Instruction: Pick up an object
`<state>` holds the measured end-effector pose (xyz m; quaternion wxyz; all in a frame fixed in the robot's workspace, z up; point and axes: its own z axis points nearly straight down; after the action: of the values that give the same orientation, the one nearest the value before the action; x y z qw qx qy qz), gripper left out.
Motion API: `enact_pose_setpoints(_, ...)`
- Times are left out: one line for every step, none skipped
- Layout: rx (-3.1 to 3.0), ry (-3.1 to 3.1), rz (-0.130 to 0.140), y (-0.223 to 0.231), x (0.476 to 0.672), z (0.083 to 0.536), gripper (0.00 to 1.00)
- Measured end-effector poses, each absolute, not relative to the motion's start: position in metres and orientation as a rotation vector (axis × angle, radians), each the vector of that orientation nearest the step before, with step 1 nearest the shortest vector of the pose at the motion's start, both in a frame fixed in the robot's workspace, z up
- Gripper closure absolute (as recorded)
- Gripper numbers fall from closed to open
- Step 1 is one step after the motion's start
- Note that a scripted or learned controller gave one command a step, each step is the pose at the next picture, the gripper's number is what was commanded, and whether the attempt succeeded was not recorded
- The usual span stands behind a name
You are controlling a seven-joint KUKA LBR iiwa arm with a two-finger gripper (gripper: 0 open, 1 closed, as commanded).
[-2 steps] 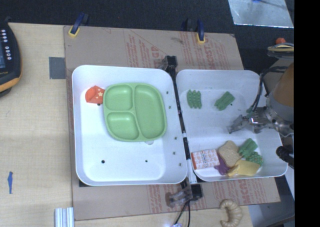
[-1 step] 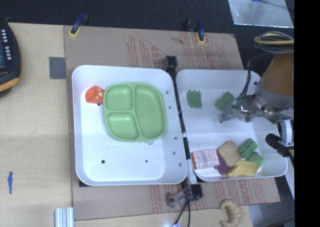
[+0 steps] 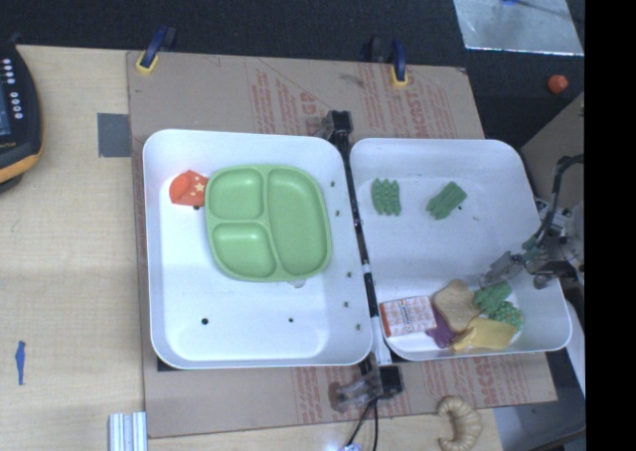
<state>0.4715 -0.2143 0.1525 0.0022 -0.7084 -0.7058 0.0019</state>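
- Camera view, left bin (image 3: 179,330): green plate (image 3: 268,222), red toy (image 3: 188,189) touching its left edge.
- Right bin (image 3: 447,156): two green pieces (image 3: 386,197) (image 3: 446,200) up top; pile (image 3: 467,318) in near corner.
- Gripper (image 3: 517,265) was above the pile; grip state could not be told.

Two blue-handled clamps (image 3: 397,60) are fixed along the far edge of a cardboard sheet (image 3: 248,91) laid on the bench (image 3: 60,260). A handheld control pendant (image 3: 15,111) is seen at the left edge.
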Motion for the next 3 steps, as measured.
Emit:
enact_pose_setpoints(-2.214, -2.227, 0.002, -0.205, 0.494, 0.092, 0.0)
enact_pose_setpoints(-2.215, -2.231, -0.003, -0.206, 0.495, 0.106, 1.0)
enact_pose_setpoints(-2.214, -2.231, -0.002, -0.206, 0.495, 0.105, 0.0)
